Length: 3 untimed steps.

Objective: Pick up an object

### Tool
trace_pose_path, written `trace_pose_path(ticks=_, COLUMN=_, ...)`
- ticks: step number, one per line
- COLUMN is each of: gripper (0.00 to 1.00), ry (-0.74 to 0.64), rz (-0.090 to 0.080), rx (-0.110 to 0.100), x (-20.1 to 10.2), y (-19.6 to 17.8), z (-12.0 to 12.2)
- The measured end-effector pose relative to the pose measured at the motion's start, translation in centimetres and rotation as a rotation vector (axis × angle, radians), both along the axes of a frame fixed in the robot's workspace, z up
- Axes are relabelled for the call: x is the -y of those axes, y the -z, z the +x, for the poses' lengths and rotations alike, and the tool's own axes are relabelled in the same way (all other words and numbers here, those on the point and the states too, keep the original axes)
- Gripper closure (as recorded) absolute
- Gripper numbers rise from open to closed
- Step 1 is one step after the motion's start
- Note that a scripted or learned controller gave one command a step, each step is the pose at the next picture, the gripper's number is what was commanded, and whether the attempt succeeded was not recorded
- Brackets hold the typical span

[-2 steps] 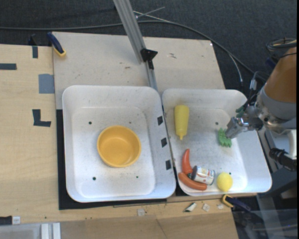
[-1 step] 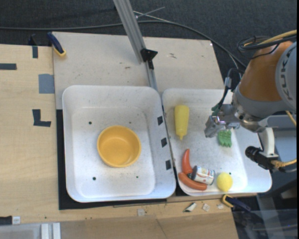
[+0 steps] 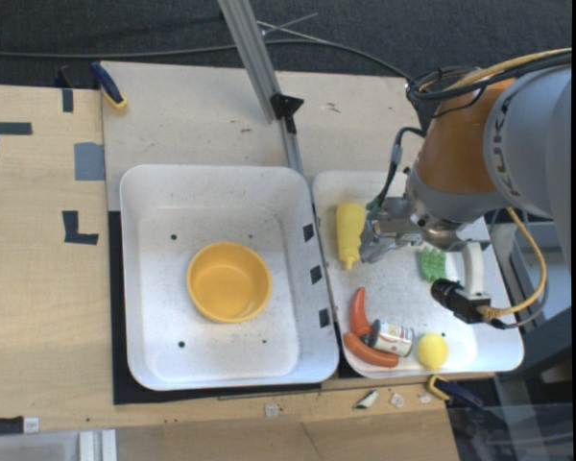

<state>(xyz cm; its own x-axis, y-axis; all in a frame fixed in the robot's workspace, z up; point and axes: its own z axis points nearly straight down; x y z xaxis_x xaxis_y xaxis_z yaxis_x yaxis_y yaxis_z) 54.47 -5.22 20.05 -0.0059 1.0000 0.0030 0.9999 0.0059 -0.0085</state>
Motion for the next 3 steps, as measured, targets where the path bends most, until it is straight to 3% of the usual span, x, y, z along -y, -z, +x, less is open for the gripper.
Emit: trace_pose_path(ticks=3, gripper=1.0, ry=0.001, rz=-0.002, rx=0.002, x=-13.6, y=-1.6, z=2.2)
